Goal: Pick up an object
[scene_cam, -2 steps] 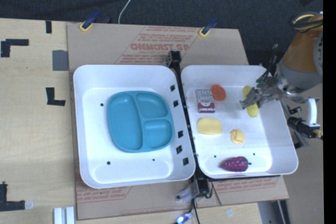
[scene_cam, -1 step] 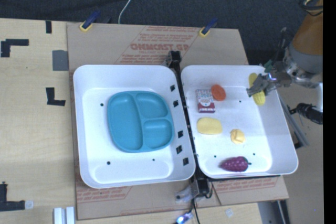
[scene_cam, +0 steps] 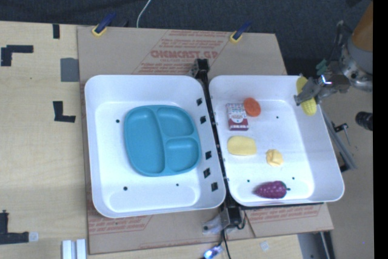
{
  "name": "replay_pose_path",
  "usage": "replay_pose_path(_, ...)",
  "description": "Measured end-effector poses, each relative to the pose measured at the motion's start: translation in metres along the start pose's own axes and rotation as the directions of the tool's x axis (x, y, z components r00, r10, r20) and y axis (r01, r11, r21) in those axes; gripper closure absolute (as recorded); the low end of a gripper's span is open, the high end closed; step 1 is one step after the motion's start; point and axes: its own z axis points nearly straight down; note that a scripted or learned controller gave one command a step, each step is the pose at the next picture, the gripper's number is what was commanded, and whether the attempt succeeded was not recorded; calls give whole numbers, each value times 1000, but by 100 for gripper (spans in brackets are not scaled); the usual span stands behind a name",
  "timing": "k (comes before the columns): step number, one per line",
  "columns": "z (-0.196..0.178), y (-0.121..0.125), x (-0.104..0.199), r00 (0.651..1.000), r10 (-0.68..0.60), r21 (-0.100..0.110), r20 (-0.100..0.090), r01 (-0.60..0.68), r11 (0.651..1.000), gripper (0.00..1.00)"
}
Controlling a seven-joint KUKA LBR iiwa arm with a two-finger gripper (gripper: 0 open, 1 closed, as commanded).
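A small yellow banana-shaped toy [scene_cam: 308, 100] is seen clamped between the closed fingers of the end effector [scene_cam: 310, 93], raised over the right rim of the right-hand shallow white bin [scene_cam: 321, 154]. In that bin a red-and-white packet [scene_cam: 237, 117], an orange ball [scene_cam: 252, 107], a yellow lemon-shaped piece [scene_cam: 242, 145], a small yellow block [scene_cam: 274, 158] and a purple grape cluster [scene_cam: 270, 190] are laid out. A blue divided plastic plate [scene_cam: 162, 139] is held in the left white bin [scene_cam: 100, 148], both bins being carried on a cardboard sheet [scene_cam: 176, 51] over the wooden tabletop [scene_cam: 36, 142].
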Motion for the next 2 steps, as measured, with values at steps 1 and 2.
replay_pose_path(1, -43, 1, 0, 1000, 0, 0, 0, 0, 1000, 100)
replay_pose_path(2, -42, -2, 56, 1000, -4, 4, -3, 4, 1000, 100)
